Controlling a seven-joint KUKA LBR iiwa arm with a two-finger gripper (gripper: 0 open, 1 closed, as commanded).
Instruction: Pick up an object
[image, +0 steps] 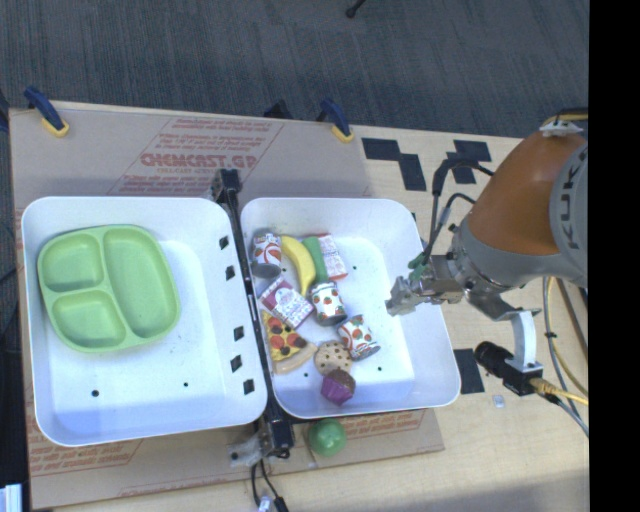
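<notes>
Item: tool (400, 300), above the right bin's (428, 368) right side; whether its fingers are spread or pressed together cannot be told; nothing seen held.
Contents, right bin: banana (297, 262), green piece (315, 253), small cans (327, 301), pizza slice (283, 345), cookie (329, 356), purple cupcake (338, 386), all clustered left of centre.
Left bin: green divided plate (105, 288).
On desk: green ball (326, 437) just outside the bins.
Handling judgement: choose an outlying item, such as the can (359, 337) nearest the tool; descend vertically, centred, clear of neighbours and bin wall.
</notes>
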